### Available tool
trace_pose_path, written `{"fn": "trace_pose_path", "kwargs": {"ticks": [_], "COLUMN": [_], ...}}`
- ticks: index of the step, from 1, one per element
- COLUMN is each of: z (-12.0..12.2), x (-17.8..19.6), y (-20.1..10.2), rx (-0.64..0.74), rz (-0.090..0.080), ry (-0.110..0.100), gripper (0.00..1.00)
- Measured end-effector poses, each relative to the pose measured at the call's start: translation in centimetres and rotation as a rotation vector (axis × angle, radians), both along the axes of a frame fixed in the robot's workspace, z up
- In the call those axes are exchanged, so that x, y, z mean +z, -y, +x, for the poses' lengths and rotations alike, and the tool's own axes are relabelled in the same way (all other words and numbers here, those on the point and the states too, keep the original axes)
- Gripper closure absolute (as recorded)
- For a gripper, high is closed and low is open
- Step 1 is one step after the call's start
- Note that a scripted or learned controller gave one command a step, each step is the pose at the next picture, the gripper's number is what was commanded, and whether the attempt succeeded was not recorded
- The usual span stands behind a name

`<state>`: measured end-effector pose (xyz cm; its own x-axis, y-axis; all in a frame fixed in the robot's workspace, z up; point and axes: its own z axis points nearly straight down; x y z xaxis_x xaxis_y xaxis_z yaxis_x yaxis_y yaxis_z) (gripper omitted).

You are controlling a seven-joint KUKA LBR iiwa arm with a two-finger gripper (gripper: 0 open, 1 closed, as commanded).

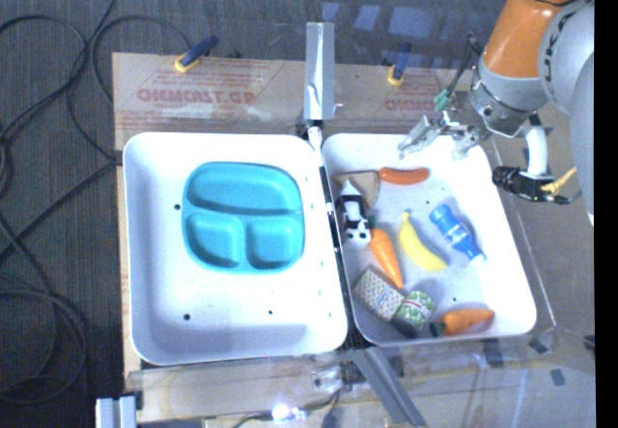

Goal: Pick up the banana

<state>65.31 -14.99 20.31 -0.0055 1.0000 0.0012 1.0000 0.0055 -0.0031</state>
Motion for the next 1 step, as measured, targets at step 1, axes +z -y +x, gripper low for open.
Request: {"fn": "trace_pose_path", "kwargs": {"ticks": [1], "z": [-5.46], "x": [-10.82], "y": [-1.08], "rx": [0.014], "rz": [0.001], "ry": [0.001], "gripper": [0.00]}}
